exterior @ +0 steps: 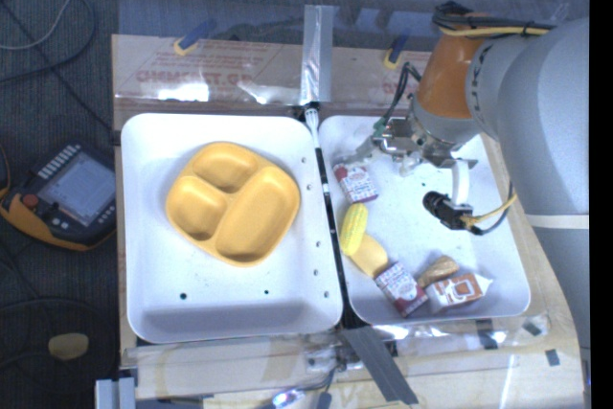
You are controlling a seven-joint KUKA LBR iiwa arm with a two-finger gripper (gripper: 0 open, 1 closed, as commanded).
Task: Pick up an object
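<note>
My gripper (395,147) hangs over the back part of the right bin (498,235), below the orange wrist band (448,81). A small red and white carton (354,182) lies just to its front left, apart from it. Further forward lie a yellow corn cob (352,226) and a yellow lump (370,256) along the bin's left wall. At the front are a red carton (400,288), a brown bun-like piece (441,268) and an orange and white carton (462,290). I see nothing held by the gripper.
The left bin (153,302) holds a yellow divided plate (233,201). A black cable plug (442,206) dangles over the right bin's middle. The grey arm (551,120) covers the right bin's back right corner. A pendant (67,196) lies on the floor to the left.
</note>
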